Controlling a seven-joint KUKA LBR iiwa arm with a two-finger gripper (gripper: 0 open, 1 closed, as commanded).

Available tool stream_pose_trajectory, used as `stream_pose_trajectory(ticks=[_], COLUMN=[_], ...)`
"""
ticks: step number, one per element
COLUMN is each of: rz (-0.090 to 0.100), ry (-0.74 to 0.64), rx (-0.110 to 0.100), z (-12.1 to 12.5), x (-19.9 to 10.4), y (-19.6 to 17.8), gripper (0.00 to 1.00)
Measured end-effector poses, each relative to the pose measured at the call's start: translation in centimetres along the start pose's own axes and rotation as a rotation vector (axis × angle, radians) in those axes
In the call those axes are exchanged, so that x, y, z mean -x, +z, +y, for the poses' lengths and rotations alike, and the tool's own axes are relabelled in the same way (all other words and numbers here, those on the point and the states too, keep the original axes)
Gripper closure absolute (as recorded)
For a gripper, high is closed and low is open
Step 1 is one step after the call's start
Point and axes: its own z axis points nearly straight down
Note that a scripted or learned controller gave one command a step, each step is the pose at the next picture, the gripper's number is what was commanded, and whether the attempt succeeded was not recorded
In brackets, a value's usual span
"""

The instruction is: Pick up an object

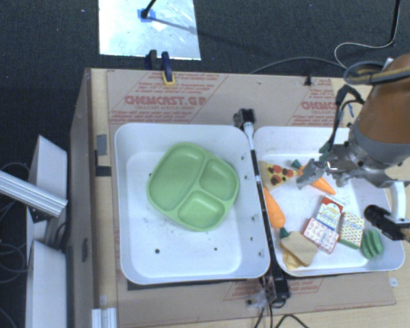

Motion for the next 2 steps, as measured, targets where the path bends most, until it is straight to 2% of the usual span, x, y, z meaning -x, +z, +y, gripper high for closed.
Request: stream_pose_trajectory(ticks=[1,2], rz=[-0.001,-0.001], ry=[0.003,-0.001], rx=[0.001,0.003], z=[2.5,9.8], x=[2.4,2.4], y=[13.8,13.8], gripper=[0.00,0.00])
